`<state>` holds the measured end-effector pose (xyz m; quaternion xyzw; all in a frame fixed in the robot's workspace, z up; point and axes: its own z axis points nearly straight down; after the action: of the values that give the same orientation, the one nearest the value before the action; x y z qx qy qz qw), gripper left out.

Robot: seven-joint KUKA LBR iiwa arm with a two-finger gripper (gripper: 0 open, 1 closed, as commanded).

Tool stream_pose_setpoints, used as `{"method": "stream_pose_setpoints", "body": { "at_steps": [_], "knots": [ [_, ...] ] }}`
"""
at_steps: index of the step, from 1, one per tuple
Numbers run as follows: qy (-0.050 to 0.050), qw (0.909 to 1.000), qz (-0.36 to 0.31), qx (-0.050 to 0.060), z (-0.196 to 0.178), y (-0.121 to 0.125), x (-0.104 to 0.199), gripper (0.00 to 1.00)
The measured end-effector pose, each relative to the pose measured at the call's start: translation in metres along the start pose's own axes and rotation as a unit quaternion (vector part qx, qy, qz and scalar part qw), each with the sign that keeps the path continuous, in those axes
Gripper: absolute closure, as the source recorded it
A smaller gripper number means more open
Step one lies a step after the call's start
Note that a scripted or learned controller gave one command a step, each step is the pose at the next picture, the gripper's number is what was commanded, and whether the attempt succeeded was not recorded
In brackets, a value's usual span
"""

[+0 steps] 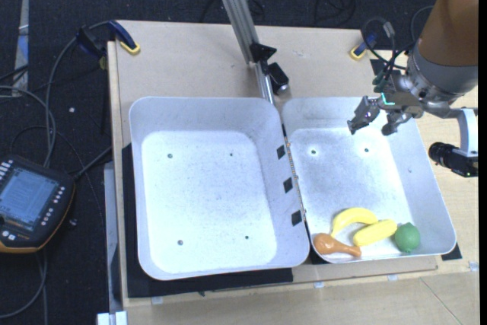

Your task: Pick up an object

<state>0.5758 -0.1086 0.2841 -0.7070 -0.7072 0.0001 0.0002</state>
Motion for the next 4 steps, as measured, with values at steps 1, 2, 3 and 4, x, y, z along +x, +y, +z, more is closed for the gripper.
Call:
{"method": "stream_pose_setpoints", "body": {
  "at_steps": [1,2,3,4],
  "knots": [
    [0.0,1.0,0.0,0.0,0.0,0.0,0.0,0.0],
    [0.0,1.0,0.0,0.002,0.057,-0.009,-0.003,0.0],
    [0.0,1.0,0.0,0.002,0.1,-0.012,-0.001,0.0],
    [0.0,1.0,0.0,0.002,0.144,-0.016,-0.006,0.0]
  ]
}}
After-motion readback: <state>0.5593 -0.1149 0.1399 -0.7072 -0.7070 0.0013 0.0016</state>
